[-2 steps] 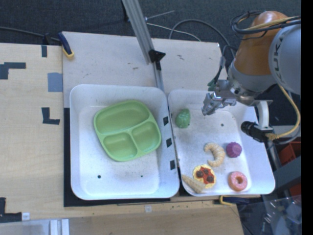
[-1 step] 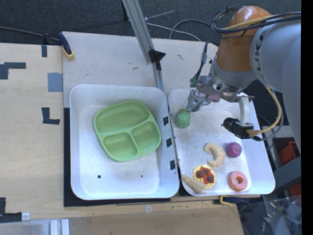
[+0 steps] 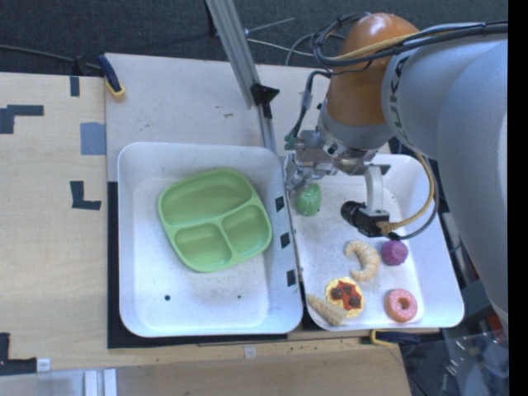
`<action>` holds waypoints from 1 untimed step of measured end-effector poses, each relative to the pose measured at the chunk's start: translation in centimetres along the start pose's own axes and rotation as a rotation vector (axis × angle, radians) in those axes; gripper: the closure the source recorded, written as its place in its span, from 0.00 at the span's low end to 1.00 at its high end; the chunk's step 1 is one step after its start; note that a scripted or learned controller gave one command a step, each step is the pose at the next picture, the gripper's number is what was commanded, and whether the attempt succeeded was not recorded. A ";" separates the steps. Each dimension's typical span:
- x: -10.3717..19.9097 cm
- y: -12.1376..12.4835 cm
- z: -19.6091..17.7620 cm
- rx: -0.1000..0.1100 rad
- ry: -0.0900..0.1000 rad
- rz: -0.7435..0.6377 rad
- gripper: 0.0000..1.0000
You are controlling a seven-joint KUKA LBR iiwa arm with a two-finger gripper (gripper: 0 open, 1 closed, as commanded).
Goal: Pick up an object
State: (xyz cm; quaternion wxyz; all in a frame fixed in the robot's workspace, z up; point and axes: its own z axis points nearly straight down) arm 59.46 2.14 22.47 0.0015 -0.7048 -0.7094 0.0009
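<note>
In the right bin (image 3: pixel 429 291), a small green lumpy toy (image 3: pixel 308 200) lies by the divider at the bin's upper left. My gripper (image 3: pixel 303 176) hangs directly over it, its tip touching or just above the toy's top edge. The grey wrist with the orange band (image 3: pixel 367 48) covers the bin's far end. Lower in the same bin lie a beige croissant (image 3: pixel 363 258), a purple piece (image 3: pixel 394 252), a pink donut (image 3: pixel 402 304), a tart with red topping (image 3: pixel 346 295) and a tan bread stick (image 3: pixel 323 310).
A green three-section plate (image 3: pixel 216 219) lies in the left bin (image 3: pixel 144 304). A raised divider (image 3: pixel 285 238) runs between the bins. A metal rail (image 3: pixel 235 40) slants down towards the gripper. A black fitting with a yellow hose (image 3: pixel 367 218) sits right of the green toy.
</note>
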 end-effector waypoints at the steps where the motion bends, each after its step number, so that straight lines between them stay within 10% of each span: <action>1: 5.5 -0.1 1.0 0.000 0.000 0.000 1.00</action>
